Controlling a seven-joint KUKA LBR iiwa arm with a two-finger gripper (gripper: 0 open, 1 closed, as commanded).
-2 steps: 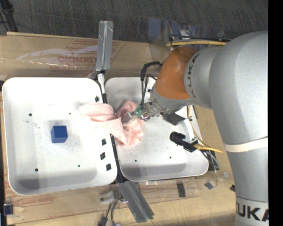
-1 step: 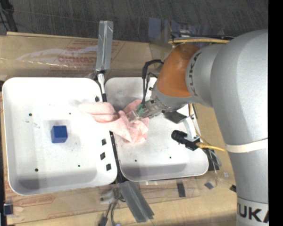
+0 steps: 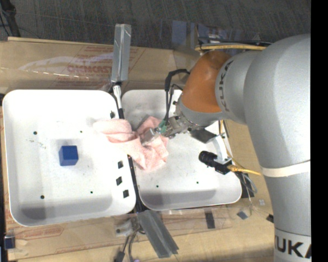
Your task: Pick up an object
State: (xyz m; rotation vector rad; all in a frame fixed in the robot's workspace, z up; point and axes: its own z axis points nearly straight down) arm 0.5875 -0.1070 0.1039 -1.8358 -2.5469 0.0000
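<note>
A pink cloth (image 3: 132,138) lies draped over the divider between the two white bins, partly in each. My gripper (image 3: 152,135) reaches in from the right and is down at the cloth's right part in the right bin (image 3: 177,192), with cloth bunched around its tip. A blue cube (image 3: 68,155) rests on the floor of the left bin (image 3: 22,119), well away from the gripper. Whether the cloth is actually between the fingers is hidden by the folds.
The arm's large grey body and orange band (image 3: 205,89) cover the right bin's upper right. A black cable connector (image 3: 214,161) hangs over the right bin's floor. A metal bar (image 3: 120,53) stands behind the bins on the cardboard-covered bench.
</note>
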